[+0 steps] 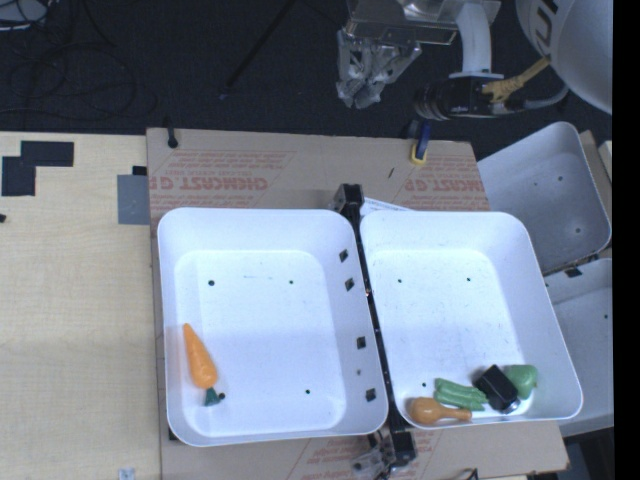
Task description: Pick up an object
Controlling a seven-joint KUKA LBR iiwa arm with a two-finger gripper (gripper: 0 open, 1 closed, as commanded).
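The bench carries a brown cardboard sheet (300, 173) printed with reversed red lettering, and two shallow white bins sit side by side on it. A light wooden tabletop (70, 308) extends to the left of the cardboard and bears several dark rectangular patches near its far edge. Beyond the bench the background is dark, with loose black cables (60, 28) lying on it. The left bin (255, 230) holds an orange carrot (199, 358) with a small green top, lying near the bin's left wall toward the near corner. The right bin (445, 230) holds a cluster of things in its near right corner: a green bean pod (460, 394), a black block (497, 387) touching the pod, a green piece (522, 376) just behind the block, and an orange pear-shaped item (436, 411) against the near wall. A row of dark clips (352, 285) runs along the seam where the two bins meet. A white panel (545, 193) lies at a slant to the right of the right bin. The gripper (366, 88) hangs above the far edge of the cardboard, well apart from both bins and from every object in them. Nothing is between its parts, and the view is too blurred there to settle its state: cannot tell. A small blue and yellow item (421, 146) stands at the far edge of the cardboard.
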